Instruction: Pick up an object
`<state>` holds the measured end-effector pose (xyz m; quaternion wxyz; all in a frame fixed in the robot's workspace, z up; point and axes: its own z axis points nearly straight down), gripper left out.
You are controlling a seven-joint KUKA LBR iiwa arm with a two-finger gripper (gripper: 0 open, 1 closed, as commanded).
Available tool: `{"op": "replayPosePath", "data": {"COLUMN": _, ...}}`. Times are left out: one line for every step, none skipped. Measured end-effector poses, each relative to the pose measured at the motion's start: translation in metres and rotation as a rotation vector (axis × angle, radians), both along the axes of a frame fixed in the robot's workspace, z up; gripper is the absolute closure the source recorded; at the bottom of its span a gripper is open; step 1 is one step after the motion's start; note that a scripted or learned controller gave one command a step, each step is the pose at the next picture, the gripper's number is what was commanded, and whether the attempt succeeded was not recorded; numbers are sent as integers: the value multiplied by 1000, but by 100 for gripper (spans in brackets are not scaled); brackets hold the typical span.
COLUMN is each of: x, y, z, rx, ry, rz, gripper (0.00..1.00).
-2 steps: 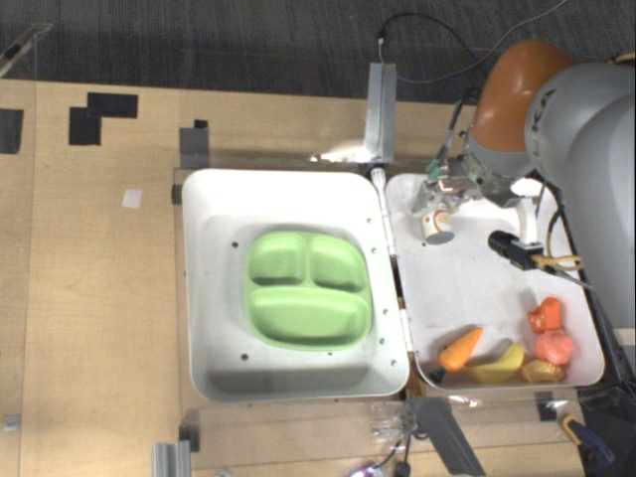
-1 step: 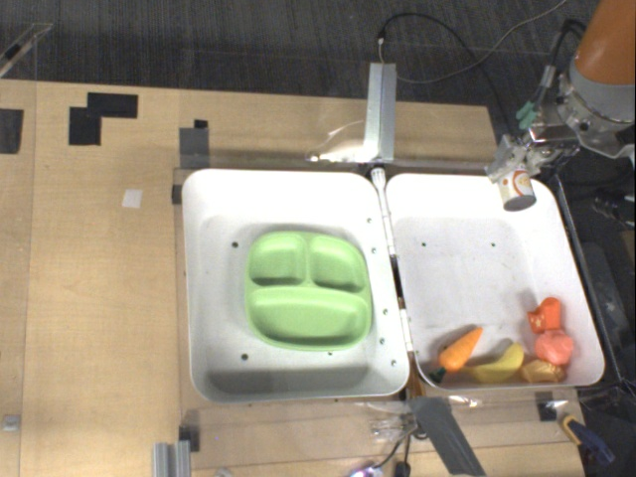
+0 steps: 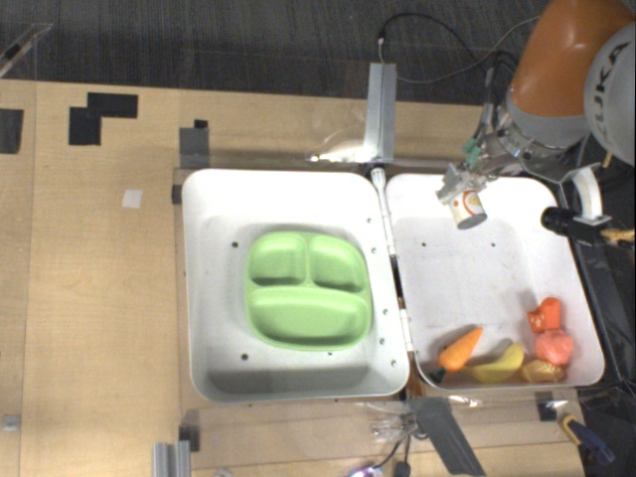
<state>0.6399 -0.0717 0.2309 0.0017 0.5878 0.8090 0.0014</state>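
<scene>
Wooden and pale, the table (image 3: 89, 296) carries two shallow white bins side by side, with a metal post between them at the far edge and a dark floor behind. On the wood at the left there are some black marks. The left bin (image 3: 214, 356) holds a green divided tray (image 3: 303, 288), which lies flat in the middle.

In the right bin (image 3: 477, 276) the toy foods are gathered in the near corner: an orange carrot (image 3: 461, 348), a yellow banana (image 3: 500, 363) touching it, a red piece (image 3: 546, 315), a pink round piece (image 3: 555, 347) and a small brownish piece (image 3: 543, 371) just beside the banana. All of these are well apart from the jaws.

The arm (image 3: 571, 58) reaches in from the right, and the jaws (image 3: 464, 199) hang over the far part of the right bin. A small whitish thing with an orange mark shows at their tip, but I cannot tell if it is a held object or a part of the tool, and I cannot tell if they are released or clenched.

For a good pick, I would judge that the carrot is the best aim, because its far side is free. The jaws should travel toward the near corner, come down straight, and close across the narrow width of the carrot. The other pieces are crowded against the bin wall, so there a finger may hit the rim or push a neighbour.
</scene>
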Motion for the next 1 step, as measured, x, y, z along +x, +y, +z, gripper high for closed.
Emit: {"op": "replayPosePath", "data": {"x": -16, "y": 55, "z": -11, "rx": 1, "ry": 1, "rz": -8, "gripper": 100}}
